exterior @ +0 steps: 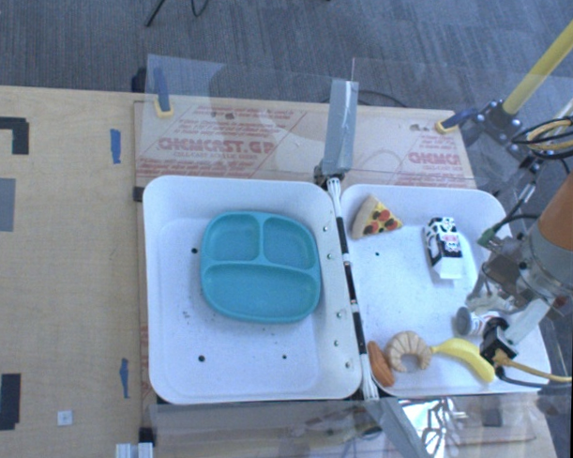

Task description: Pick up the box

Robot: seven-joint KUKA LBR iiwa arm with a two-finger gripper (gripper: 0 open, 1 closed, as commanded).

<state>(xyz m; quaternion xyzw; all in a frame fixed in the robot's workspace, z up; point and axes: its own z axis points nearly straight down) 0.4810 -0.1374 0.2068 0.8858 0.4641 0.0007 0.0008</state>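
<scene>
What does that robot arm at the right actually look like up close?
The arm shows an orange band, grey below it. Its gripper is a cluster of silvery metal and white parts with black pieces, and a yellow cable trails from it.

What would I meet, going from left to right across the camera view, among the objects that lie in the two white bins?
Teal divided plate → pizza slice toy → croissant → black-and-white box → banana → the hand at the right bin's edge.
</scene>
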